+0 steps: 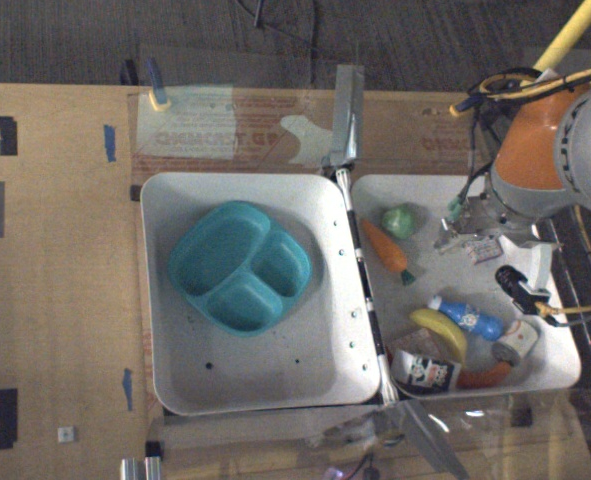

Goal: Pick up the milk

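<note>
Milk (428,371) lying at right bin (565,363) front edge, beside banana (440,330); end effector (472,230) hovering well behind, grip state unclear.

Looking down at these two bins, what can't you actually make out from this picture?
- End effector: blurred in the camera view, with cables across it.
- Milk carton: lying in the right bin's near corner, label too small to read, partly behind the banana.
- Blue bottle: print too small to read.
- Arm: cut off by the right edge.
</note>
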You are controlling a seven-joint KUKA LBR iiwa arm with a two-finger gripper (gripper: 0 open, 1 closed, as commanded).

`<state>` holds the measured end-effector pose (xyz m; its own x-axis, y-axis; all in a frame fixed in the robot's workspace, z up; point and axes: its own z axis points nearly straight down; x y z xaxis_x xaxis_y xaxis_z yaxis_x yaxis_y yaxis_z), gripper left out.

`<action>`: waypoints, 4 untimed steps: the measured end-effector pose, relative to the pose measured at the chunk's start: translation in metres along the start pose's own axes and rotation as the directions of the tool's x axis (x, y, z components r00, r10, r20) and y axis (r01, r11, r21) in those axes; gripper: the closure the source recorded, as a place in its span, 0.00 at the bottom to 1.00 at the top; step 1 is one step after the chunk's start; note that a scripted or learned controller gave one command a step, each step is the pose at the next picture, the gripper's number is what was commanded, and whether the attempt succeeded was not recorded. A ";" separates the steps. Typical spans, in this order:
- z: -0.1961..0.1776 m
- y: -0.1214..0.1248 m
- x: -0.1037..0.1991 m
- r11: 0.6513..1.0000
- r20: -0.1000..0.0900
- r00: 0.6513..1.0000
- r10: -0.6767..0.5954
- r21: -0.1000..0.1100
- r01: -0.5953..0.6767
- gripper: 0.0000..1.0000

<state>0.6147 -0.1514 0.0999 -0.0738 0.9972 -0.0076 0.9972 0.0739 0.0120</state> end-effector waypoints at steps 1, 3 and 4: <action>-0.009 -0.015 0.032 0.953 -0.004 0.953 0.303 0.016 -0.303 1.00; -0.146 0.054 -0.002 0.877 0.000 0.877 0.480 0.011 -0.480 1.00; -0.163 0.058 0.039 0.884 0.000 0.884 0.467 0.011 -0.467 1.00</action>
<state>0.6673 -0.1067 0.2633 0.4000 0.9165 -0.0011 0.9165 -0.4000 0.0029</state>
